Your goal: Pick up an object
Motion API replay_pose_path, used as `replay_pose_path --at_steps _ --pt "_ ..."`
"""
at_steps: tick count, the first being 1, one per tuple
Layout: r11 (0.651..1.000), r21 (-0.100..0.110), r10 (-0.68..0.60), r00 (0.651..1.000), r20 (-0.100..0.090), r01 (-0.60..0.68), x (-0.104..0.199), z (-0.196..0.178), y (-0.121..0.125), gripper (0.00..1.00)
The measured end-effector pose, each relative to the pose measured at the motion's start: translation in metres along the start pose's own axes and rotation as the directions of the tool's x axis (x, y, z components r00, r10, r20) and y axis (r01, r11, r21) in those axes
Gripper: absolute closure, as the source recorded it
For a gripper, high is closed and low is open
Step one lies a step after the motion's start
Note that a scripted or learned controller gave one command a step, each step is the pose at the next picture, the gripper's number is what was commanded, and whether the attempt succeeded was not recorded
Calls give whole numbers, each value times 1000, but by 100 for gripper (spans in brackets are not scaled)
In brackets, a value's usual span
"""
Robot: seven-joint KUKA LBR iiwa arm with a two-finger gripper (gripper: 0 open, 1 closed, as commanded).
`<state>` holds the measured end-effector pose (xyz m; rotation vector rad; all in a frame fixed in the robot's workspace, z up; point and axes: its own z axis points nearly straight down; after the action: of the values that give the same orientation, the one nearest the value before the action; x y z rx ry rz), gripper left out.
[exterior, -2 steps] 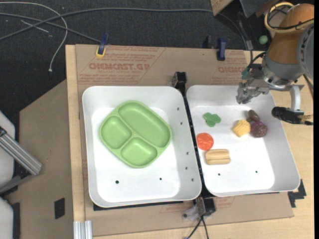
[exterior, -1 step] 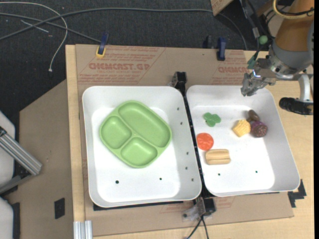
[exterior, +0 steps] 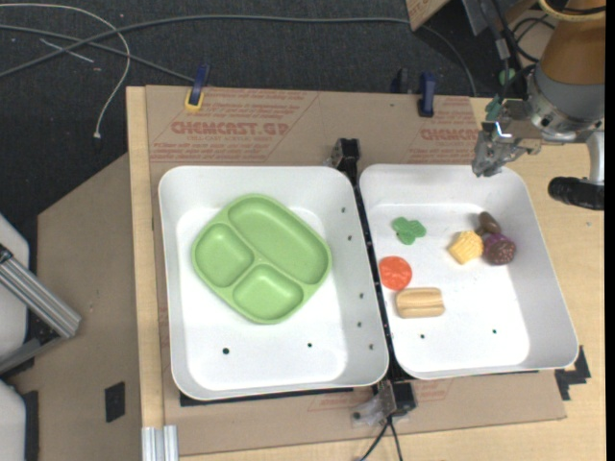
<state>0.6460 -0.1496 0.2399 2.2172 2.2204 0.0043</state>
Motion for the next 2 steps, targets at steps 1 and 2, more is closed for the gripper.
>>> replay_pose_path --at_steps 1,2 --pt "1000 8 -2 1000 -3 2 40 8 -19 100" --pt "1000 9 -4 1000 -4 4 93 19 -37 100"
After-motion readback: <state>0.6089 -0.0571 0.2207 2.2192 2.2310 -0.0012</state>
